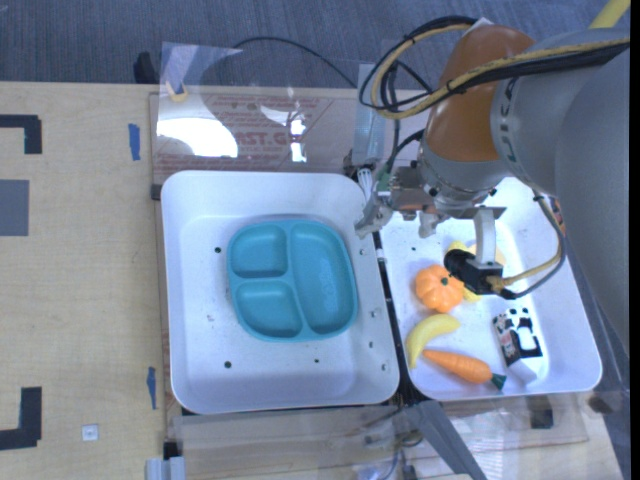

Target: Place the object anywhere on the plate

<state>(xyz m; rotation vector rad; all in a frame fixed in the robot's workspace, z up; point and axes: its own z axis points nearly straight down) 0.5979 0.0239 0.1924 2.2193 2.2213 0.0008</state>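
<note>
A teal plate [293, 278] with three compartments lies in the left white bin [190, 298]. In the right bin [570, 318] there are a small orange pumpkin [439, 289], a yellow banana [428, 335] and an orange carrot [459, 366]. My gripper [384, 204] hangs at the far left corner of the right bin, close to the divider between the two bins. It is above and to the left of the pumpkin. I see nothing held in it.
A white and black item [520, 343] lies at the right bin's near right side. The arm's grey body and orange band [480, 78] cover the right bin's far part. A clear plastic sheet [250, 123] lies behind the left bin.
</note>
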